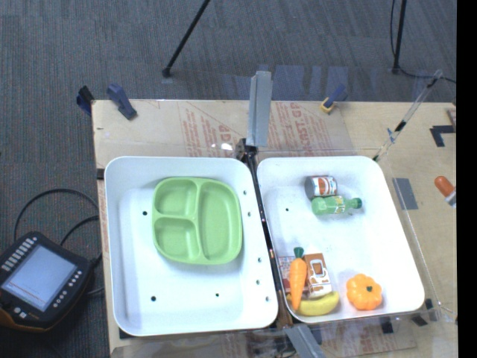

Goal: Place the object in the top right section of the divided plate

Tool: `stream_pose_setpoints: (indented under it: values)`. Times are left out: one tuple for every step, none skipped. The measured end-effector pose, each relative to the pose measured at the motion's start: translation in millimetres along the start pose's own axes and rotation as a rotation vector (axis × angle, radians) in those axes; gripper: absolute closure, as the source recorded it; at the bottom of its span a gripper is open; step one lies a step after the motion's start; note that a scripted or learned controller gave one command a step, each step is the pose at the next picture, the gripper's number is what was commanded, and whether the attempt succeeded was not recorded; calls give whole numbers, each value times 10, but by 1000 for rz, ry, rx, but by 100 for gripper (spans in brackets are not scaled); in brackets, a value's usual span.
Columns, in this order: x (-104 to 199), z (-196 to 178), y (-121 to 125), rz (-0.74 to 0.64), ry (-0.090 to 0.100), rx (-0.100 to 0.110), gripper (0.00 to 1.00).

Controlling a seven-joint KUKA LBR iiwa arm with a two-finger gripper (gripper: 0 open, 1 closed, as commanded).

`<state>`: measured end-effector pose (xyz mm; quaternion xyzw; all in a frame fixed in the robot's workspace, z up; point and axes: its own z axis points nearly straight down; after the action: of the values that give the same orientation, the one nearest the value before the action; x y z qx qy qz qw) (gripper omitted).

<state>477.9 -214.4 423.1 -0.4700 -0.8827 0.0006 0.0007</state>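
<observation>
A flat tan wooden bench top (186, 129) with faded red lettering carried two shallow white plastic bins, the left bin (130, 274) and the right bin (387, 230), standing side by side and nearly touching. A narrow upright grey metal post (260, 114) stood at the back of the seam between them. Blue clamps (121, 101) gripped the bench's far left edge, and a small yellow and blue clamp (332, 101) sat at its far edge to the right. On the dark grey carpet (89, 43), a black handheld control pendant with a pale screen (39, 278) lay left of the bench, its black cable (56, 200) looping nearby. Thin black tripod legs (190, 28) stood behind.
</observation>
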Motion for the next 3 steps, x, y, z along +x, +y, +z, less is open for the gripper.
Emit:
stream_pose_setpoints:
  values:
    - [20,154,26,-49,2,1,100]
    - [661,-124,455,-158,0,0,100]
    - [-204,-118,315,2,1,1,100]
